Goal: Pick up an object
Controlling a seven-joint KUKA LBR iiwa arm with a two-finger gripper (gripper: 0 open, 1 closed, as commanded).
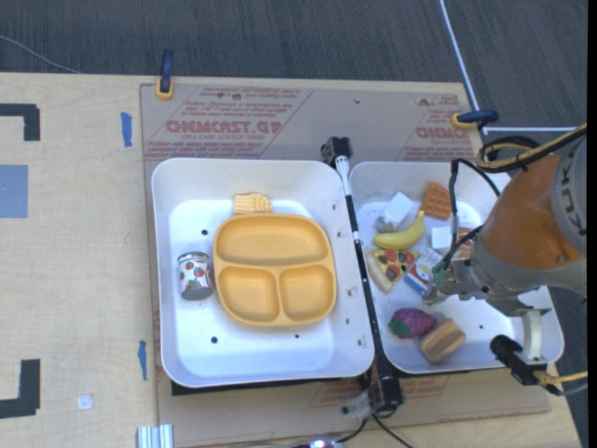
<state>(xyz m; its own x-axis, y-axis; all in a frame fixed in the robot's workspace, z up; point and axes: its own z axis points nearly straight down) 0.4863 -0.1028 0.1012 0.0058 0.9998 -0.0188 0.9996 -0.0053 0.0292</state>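
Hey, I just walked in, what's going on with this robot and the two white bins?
A grey and orange robot arm reaches in from the right over the right bin, which holds toy food: a banana, a pizza slice, a purple piece and a bread roll. Its gripper sits low among them, beside the pizza slice. Whether it has hold of anything can't be seen. The left bin holds a yellow divided plate and a small patterned cup, untouched.
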